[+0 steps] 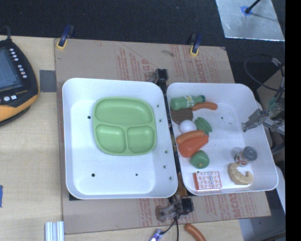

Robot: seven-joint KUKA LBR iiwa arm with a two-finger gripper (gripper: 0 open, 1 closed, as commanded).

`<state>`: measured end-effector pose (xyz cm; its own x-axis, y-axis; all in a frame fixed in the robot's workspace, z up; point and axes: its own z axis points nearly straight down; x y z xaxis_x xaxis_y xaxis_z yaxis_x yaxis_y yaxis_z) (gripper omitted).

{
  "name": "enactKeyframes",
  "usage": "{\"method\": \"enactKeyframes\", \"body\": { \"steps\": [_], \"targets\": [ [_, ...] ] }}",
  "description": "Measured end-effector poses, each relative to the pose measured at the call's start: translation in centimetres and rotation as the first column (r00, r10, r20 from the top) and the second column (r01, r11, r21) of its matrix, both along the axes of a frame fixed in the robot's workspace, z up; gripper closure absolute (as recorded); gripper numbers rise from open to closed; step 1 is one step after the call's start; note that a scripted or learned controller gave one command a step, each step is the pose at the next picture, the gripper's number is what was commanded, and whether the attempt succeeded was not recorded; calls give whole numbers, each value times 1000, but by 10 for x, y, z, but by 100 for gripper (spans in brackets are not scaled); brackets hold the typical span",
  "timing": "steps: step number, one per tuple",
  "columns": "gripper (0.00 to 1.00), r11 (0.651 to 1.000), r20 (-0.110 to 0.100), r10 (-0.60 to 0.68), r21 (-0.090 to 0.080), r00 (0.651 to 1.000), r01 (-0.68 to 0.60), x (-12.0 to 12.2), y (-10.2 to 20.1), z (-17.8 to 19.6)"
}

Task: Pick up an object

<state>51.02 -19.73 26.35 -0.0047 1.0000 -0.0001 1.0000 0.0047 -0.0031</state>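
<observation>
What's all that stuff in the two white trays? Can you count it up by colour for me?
Green: 4 (divided plate, bottle, leafy piece, round fruit)
Orange or red: 3 (thin carrot, fat carrot, small carton)
White: 1 (egg)
Brown or tan: 2 (brown piece, croissant)
Grey: 1 (small can)
Total: 11

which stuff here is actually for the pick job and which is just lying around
For the job: gripper; right bin items: green bottle, egg, orange pepper, croissant, small can, red-and-white box.

Lying about: green divided plate, teach pendant, blue clamps.
</observation>
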Motion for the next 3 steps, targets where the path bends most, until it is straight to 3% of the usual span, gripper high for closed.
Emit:
{"method": "enactKeyframes", "body": {
  "steps": [1, 2, 3],
  "targets": [
    [0, 1000, -2, 1, -1, 1000, -1, 51, 49, -96],
    [0, 1000, -3, 1, -1, 1000, -1, 83, 68, -164],
    [100, 1000, -5, 3, -1, 1000, -3, 83, 67, -153]
  ]
}}
